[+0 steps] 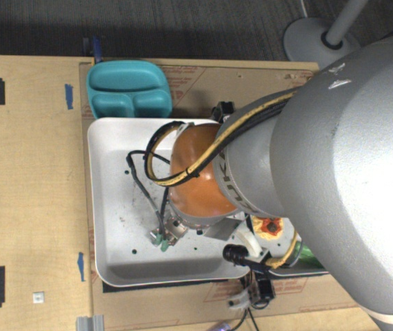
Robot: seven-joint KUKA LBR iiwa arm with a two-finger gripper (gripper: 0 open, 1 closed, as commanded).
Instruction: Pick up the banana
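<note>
Standing here, I honestly can't say where the banana is or how it looks. The big arm (334, 171) covers everything from 1 to 5 o'clock. The gripper (163, 238) hangs low over the left bin (107, 185), around its 6 o'clock, with a teal tray (129, 88) off at 11. Open or clenched? Can't tell. My guess: a banana's light, curved, smooth-skinned and a bit slippy, so pinch it across the middle, not the tapering ends.
</note>
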